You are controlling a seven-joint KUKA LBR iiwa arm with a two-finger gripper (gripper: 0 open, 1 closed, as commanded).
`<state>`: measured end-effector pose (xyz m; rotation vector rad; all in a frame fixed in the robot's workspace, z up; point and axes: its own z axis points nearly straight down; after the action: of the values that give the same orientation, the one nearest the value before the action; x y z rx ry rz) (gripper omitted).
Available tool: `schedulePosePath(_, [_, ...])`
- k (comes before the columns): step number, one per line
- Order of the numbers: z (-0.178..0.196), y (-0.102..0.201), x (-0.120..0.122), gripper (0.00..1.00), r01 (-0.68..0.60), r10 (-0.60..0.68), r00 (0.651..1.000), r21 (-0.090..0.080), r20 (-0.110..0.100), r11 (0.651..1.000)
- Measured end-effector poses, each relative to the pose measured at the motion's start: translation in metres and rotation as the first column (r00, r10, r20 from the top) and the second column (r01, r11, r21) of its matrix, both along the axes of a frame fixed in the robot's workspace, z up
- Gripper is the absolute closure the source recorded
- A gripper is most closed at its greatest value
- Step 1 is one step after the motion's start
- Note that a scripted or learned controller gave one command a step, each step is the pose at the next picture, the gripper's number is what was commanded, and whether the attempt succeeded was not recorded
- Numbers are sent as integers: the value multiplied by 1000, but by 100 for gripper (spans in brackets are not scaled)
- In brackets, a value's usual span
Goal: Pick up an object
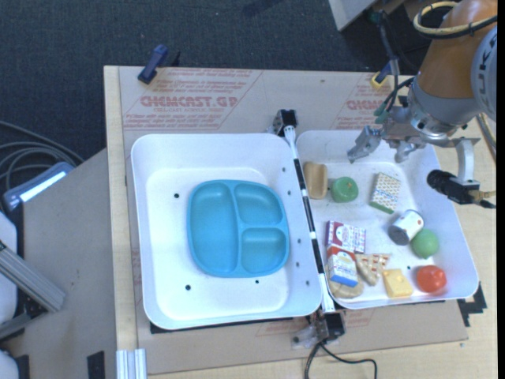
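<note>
Pincer point(383, 142) of the grey arm is hanging over the far end of the right bin point(465, 243), with its two fingers point(359, 150) standing apart and nothing lying between them. By this showing the approach step is in hand: no object is being gripped, and the pick itself is not yet begun.

Candidate objects are lying in the right bin nearer the camera than the pincer. Closest are a green round object point(344, 189), a speckled cracker-like tile point(386, 192) and a tan bread-like piece point(316, 179) resting against the bin's left wall. Farther toward the near edge are lying a small white-and-grey can point(405, 227), a green ball point(425, 244), a red tomato-like ball point(431, 279), a yellow cheese-like block point(398, 283) and a cluster of small printed packets point(346, 253).

Left bin point(150, 172) is holding a blue divided plate point(237, 228).

Next move, as judged, is calling for a short shift toward the camera to centre the fingers over one object, probably the green round one or the tile, then a descent and a closing. Flat items such as the tile are looking harder to seize.
</note>
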<state>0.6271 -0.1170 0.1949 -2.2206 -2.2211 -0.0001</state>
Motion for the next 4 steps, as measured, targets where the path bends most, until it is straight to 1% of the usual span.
schedulePosePath(1, [-91,15,-30,0,1,-1,1000,0,-3,1000])
schedulePosePath(2, [-111,15,14,0,0,0,1000,-4,-5,1000])
schedulePosePath(3, [-110,19,-6,0,1,-1,1000,0,-2,1000])
schedulePosePath(4, [-97,19,-4,100,1,-1,1000,-1,6,1000])
